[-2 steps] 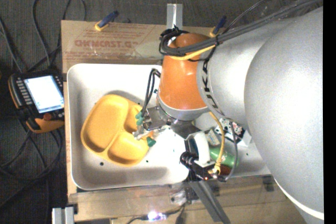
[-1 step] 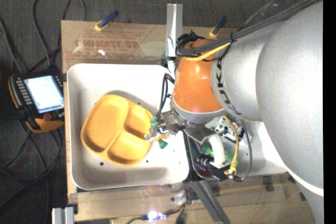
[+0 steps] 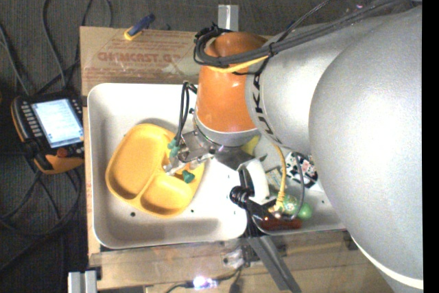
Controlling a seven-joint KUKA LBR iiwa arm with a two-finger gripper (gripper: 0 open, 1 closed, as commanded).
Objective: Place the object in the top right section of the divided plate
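The yellow plastic divided plate (image 3: 140,171) lies in the left shallow white bin (image 3: 103,113), tilted in this view, with one large section and two smaller ones. The hand (image 3: 184,162) hangs over the plate's right edge, near the ridges where the sections meet. Small teal pieces show at its tip, and I cannot tell whether they are an object or part of the hand, nor how the hand is set.

To do this step well, the arm should centre over the chosen section, well inside its ridges, and come low before releasing, so nothing bounces over a divider.

The orange wrist band (image 3: 223,99) and grey arm (image 3: 357,134) cover much of the right bin (image 3: 322,216), where small green items (image 3: 296,208) lie. A teach pendant (image 3: 51,121) rests left of the counter.
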